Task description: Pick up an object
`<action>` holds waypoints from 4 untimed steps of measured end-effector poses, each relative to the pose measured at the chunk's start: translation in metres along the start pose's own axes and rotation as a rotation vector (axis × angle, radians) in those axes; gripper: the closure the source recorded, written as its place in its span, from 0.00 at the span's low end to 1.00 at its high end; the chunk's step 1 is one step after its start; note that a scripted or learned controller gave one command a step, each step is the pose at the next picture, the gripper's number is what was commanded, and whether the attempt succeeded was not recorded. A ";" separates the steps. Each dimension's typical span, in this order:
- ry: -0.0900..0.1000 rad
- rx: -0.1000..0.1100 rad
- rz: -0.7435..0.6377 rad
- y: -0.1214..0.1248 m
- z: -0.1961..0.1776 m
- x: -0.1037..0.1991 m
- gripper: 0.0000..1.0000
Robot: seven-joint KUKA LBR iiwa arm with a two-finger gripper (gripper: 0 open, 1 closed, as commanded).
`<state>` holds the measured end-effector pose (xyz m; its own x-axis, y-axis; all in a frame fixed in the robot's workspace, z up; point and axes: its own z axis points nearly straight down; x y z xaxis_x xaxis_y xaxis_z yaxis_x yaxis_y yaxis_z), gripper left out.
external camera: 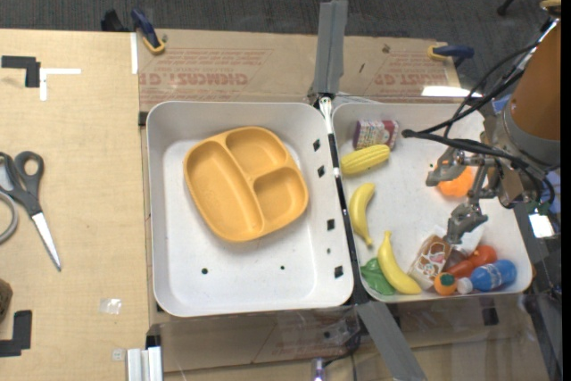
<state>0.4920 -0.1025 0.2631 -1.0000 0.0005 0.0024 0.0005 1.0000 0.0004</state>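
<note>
Two white bins side by side: left bin (161, 219), right bin (406, 116). Reaches in from the right, over the right bin: arm (546, 94), with gripper (466, 220) low near the bin's right wall. Open or closed: cannot tell, with cables and metal parts crowding that spot. Nothing seen clamped.

Just left of the gripper's body, partly under it: orange lump (457, 184). Right below the gripper tip: packet (431, 259), lying flat, perhaps touching it, not sure.

Along the bin's front wall, close together: green leaf (376, 277), big banana (394, 265), red bottle (470, 262), blue bottle (493, 275). Farther back, by the divider: small banana (360, 210), corn (366, 159), and beside the corn a can (375, 134) on its side.

In the left bin: orange plate (245, 183), three compartments, lying flat.

On the bench, well left of both bins: scissors (34, 205).
</note>
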 end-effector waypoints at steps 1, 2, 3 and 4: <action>0.000 0.000 0.303 -0.018 0.174 -0.042 0.00; -0.002 0.001 0.128 0.005 0.173 -0.112 0.00; -0.002 0.001 -0.038 -0.046 0.172 -0.127 0.00; -0.003 0.000 0.031 -0.119 0.172 -0.078 0.00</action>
<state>0.5695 -0.2216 0.0909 -0.9995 0.0318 -0.0010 0.0318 0.9995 0.0004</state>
